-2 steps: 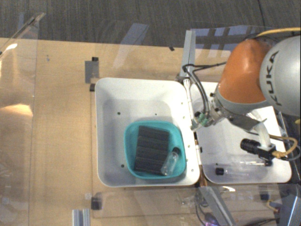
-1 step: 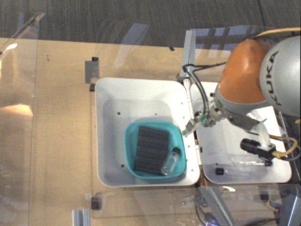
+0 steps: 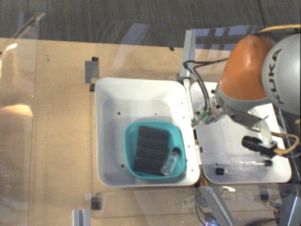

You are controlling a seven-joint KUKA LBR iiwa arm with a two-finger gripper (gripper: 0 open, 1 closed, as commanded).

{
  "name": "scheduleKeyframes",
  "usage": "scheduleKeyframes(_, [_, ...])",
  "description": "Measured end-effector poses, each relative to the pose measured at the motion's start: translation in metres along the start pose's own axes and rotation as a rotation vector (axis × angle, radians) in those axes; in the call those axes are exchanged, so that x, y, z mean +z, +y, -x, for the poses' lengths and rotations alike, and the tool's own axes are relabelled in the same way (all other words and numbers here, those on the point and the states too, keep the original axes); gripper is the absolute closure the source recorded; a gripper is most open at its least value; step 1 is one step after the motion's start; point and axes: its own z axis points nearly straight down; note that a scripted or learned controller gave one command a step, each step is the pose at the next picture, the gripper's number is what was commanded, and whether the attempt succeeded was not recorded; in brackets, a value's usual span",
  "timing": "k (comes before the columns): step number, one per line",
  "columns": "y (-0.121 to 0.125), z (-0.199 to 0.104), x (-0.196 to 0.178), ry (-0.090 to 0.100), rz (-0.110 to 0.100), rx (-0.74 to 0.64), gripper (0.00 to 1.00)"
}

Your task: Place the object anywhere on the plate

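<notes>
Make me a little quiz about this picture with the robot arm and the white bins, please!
1. True or false: the clear tube lies on the teal plate.
2. What dark thing shares the plate with the tube? A) a ridged grey block B) a red ball C) a spoon
3. Fill in: the plate sits in the ___ white bin, as the camera sees it.

Key
1. True. The tube rests on the plate at the lower right edge of the grey block.
2. A.
3. Left. The right bin holds another clear tube, and the arm hangs over that bin.
</notes>
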Motion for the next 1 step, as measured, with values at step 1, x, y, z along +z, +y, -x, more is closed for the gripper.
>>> scheduleKeyframes(1, [0.0002,-0.0716,0.0286,0.011,-0.018,-0.140,1.00])
